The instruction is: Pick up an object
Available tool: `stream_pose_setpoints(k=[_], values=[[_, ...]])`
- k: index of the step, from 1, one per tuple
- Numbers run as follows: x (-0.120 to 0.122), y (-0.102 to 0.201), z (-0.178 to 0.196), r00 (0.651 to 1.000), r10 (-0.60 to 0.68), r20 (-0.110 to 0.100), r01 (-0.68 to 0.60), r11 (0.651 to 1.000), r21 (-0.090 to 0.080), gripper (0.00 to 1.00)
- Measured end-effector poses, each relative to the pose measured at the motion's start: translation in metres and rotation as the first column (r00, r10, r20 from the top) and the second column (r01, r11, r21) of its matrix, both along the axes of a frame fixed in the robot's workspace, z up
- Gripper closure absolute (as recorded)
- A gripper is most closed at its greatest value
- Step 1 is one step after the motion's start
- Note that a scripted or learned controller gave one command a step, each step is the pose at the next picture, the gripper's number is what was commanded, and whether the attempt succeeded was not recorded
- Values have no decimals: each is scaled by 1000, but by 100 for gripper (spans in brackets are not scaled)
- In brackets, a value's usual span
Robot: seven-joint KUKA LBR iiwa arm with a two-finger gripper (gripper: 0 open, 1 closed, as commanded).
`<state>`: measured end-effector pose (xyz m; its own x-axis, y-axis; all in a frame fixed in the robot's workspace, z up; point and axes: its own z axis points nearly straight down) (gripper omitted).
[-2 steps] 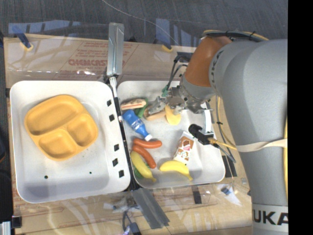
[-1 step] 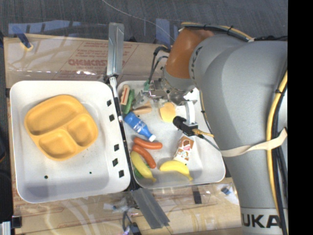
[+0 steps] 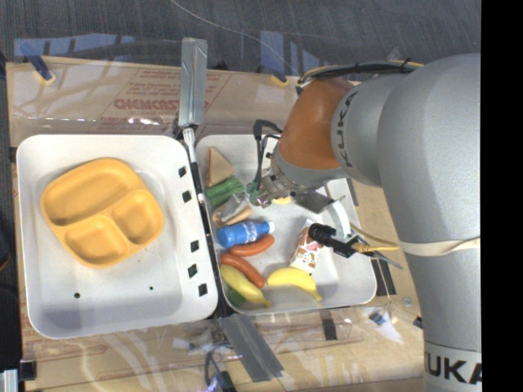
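Cardboard-lined tabletop (image 3: 98, 96), two bins. Right white bin (image 3: 359, 288): my gripper (image 3: 263, 189) low beside green plastic vegetable (image 3: 222, 191); grip state indiscernible. Advice: descend centred, avoid neighbours.

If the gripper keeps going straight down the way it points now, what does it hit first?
Most likely the green toy at the upper left of the right bin; the gripper hangs just beside it, pointing down into the bin. Depth is unclear from this slant, so it could instead meet the bin floor next to it.
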<state>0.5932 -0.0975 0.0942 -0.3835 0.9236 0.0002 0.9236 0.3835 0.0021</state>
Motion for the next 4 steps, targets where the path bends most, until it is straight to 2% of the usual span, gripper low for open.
stream_pose_setpoints(k=[1,2,3,4], values=[[-57,-58,2,999,-52,2,52,999,-3,0],[-55,-56,13,999,-45,6,45,999,-2,100],[-47,-62,2,999,-38,5,38,999,-2,100],[-3,-13,1,962,-273,4,273,962,1,100]])
